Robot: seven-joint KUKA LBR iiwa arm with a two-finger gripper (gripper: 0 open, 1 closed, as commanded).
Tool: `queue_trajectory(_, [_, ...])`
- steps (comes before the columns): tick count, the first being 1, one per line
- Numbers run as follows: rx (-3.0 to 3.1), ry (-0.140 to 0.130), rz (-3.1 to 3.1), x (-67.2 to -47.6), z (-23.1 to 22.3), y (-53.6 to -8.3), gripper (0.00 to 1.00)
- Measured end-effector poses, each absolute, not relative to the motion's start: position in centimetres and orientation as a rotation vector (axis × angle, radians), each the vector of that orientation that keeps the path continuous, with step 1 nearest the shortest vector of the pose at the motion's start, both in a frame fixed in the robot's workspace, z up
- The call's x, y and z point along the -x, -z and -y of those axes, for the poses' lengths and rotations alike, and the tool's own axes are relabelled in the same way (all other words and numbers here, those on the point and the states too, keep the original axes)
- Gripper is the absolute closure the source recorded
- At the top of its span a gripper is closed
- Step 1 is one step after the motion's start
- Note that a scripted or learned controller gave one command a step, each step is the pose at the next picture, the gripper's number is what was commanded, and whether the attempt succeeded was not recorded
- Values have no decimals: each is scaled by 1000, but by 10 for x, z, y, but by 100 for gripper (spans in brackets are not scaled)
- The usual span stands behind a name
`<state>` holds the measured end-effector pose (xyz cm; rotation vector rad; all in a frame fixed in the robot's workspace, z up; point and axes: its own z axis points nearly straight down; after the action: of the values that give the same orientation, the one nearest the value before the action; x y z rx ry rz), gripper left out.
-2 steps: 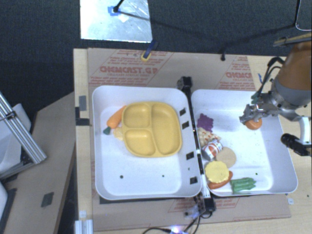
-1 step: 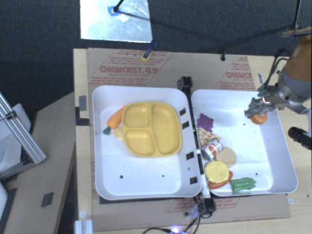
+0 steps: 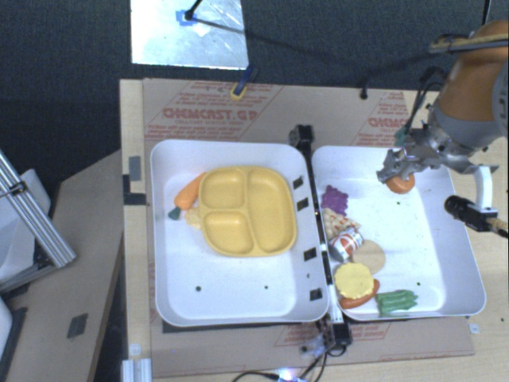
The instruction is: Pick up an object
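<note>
My gripper [image 3: 399,173] hangs over the back part of the right bin [image 3: 461,261]. A small round orange object [image 3: 401,185] shows between its fingertips, partly hidden by them, and the fingers are shut on it. Along the right bin's left side lie a purple grape bunch [image 3: 335,199], a red and white can [image 3: 343,240], a tan round disc [image 3: 371,257], a yellow round piece on an orange base [image 3: 355,282] and a green pod [image 3: 395,299].
The left bin [image 3: 171,293] holds a yellow divided plate [image 3: 242,211] with an orange carrot [image 3: 188,191] at its left rim. A black divider [image 3: 312,213] runs between the bins. A black fitting [image 3: 469,211] sticks in over the right bin's right wall.
</note>
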<state>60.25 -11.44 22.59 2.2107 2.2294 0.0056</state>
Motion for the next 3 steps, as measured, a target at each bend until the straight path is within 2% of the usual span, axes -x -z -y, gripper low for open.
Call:
queue_trajectory(1, [-2208, -6, -2231, -624, 59, -230, 100])
queue_trajectory(2, [-2211, -4, -2228, -658, 20, -216, 100])
queue_trajectory(3, [-2213, -4, -2226, -669, 6, -219, 100])
